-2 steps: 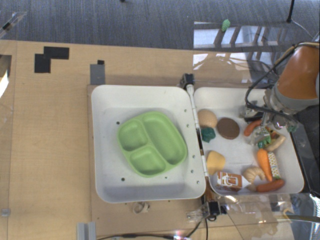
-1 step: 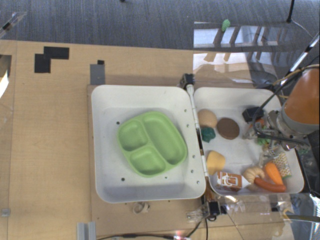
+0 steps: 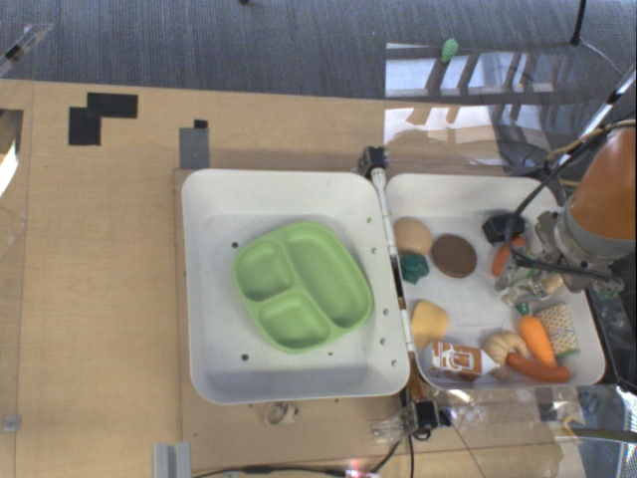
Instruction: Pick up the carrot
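The carrot (image 3: 537, 339) lies at the near right of the right bin (image 3: 468, 189), slanted, orange with a paler tip, its lower end touching a reddish sausage-like piece (image 3: 537, 369) and its right side just beside a pale mesh-patterned item (image 3: 560, 329). A small beige knobbly piece (image 3: 505, 346) sits on its left, so it is hemmed in on three sides (not much room for anything to come down cleanly). The end effector (image 3: 532, 279) hangs just above and behind the carrot, and I cannot tell whether it is released or clenched; nothing is visibly gripped. Another small orange piece (image 3: 501, 259) lies close beside it, and that worries me: a descent from here could land on the wrong orange thing, or nudge the carrot's neighbours and roll it away. The left bin (image 3: 214, 366) holds a green divided plate (image 3: 301, 285).
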You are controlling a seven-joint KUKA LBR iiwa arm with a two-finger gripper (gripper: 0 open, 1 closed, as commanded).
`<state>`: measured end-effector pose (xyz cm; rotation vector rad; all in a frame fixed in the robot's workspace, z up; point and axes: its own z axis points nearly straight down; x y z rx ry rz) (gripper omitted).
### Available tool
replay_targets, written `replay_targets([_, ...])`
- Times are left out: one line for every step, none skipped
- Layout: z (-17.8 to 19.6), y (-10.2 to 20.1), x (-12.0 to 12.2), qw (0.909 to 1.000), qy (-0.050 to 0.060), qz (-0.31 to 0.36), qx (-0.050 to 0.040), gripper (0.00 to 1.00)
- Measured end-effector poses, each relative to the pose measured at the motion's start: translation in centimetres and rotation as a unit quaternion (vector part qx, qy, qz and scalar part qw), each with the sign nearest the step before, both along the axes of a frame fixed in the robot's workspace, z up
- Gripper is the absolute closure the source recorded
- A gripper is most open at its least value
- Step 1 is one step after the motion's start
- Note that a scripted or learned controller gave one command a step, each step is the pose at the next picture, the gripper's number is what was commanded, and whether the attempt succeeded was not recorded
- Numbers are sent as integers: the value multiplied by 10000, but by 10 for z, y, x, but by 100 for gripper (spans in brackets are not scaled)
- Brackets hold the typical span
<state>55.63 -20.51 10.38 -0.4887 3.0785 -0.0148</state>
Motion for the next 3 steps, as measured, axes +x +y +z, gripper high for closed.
replay_targets([-1, 0, 0, 10000, 6, 3, 2, 0])
replay_targets([-14, 4, -39, 9898, 42, 1425, 14, 0])
replay_targets([-15, 2, -51, 9309, 53, 3652, -43, 0])
